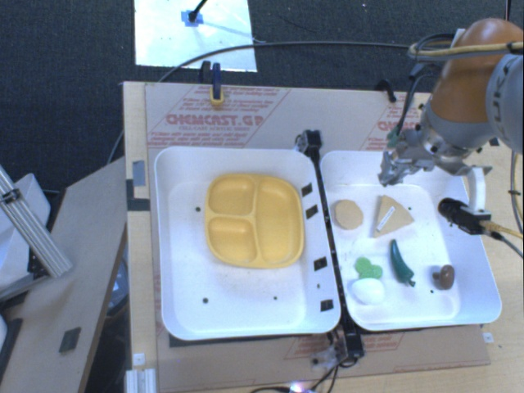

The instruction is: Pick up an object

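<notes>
Dark carpet surrounds your bench, where two white bins sit side by side. Your left bin holds a yellow tray. Your right bin holds a cookie, wedge, green pepper, broccoli, egg and brown nut. Your gripper hovers just above the wedge; whether it is open is unclear.

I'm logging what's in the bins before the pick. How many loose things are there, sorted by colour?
Yellow: 1, the divided plate in the left bin
Tan: 2, the round cookie and the wedge
Green: 2, the small piece and the pepper
White: 1, the egg
Brown: 1, the small lump
Total: 7
</notes>
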